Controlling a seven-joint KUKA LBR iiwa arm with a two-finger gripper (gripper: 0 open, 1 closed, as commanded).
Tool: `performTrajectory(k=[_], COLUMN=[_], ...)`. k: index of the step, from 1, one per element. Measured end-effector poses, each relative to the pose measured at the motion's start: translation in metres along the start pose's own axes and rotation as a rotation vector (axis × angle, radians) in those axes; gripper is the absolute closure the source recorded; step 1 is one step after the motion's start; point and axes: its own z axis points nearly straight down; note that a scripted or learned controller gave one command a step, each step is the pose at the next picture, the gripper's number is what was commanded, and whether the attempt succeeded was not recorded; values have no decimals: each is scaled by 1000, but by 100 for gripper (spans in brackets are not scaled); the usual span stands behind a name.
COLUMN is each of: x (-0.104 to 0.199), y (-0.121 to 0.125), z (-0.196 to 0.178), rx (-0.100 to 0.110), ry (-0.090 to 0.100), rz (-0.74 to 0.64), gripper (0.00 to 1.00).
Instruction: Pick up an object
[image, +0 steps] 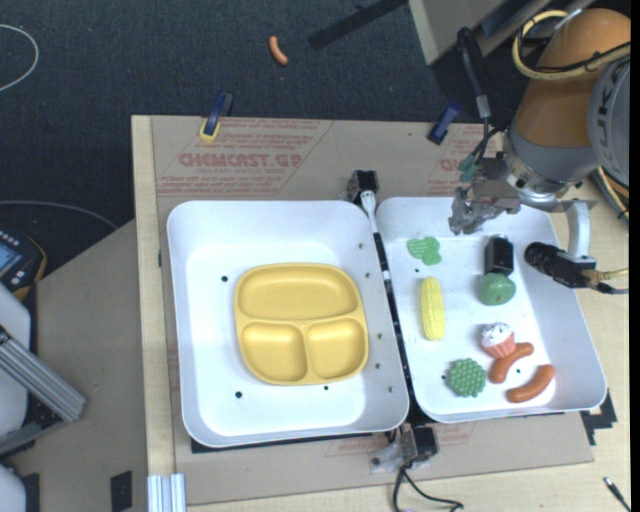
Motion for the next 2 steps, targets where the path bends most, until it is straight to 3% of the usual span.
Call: performTrajectory(k=[1, 2], x=[49, 55], y=[42, 40], z=[6, -4], rx=[1, 1], ry=[1, -1], rz=[0, 4], gripper=[100, 100])
